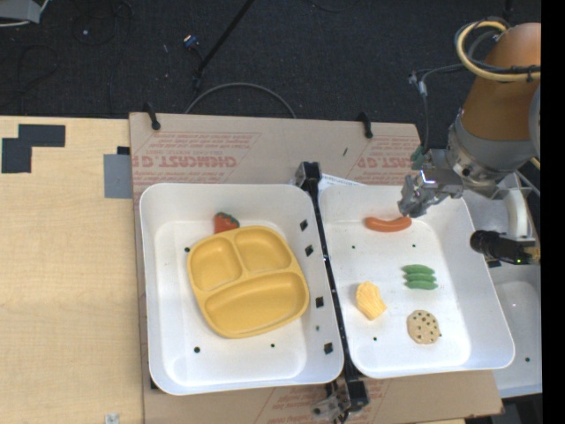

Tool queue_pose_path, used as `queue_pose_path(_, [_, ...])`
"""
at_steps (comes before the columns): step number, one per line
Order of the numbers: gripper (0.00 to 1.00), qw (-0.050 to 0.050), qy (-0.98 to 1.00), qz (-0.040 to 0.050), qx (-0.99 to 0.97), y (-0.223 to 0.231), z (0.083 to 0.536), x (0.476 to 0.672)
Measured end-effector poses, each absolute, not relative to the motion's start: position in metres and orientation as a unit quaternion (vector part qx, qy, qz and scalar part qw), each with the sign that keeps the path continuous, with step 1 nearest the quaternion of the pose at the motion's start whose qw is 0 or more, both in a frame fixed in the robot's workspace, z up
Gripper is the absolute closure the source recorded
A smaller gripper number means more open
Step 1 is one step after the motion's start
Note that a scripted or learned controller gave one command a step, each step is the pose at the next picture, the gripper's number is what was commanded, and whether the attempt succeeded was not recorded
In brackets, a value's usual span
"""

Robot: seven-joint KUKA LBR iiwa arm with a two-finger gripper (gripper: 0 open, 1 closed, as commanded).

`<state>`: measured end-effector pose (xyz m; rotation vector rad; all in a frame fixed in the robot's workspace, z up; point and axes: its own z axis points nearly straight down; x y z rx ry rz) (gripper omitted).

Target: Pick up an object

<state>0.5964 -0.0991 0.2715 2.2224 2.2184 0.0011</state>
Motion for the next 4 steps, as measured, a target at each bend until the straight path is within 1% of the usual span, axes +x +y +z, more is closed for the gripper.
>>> queue_pose_path(1, [1.0,-0.002,0.708,-0.0012,0.706,-0.051,0.253,0.602])
queue_pose_path(3, [1.0,-0.002,0.709,-0.0011,0.705,0.048,0.225,0.619])
queue_pose_path(4, [1.0,-0.001,0.709,-0.0005,0.705,0.098,0.235,0.619])
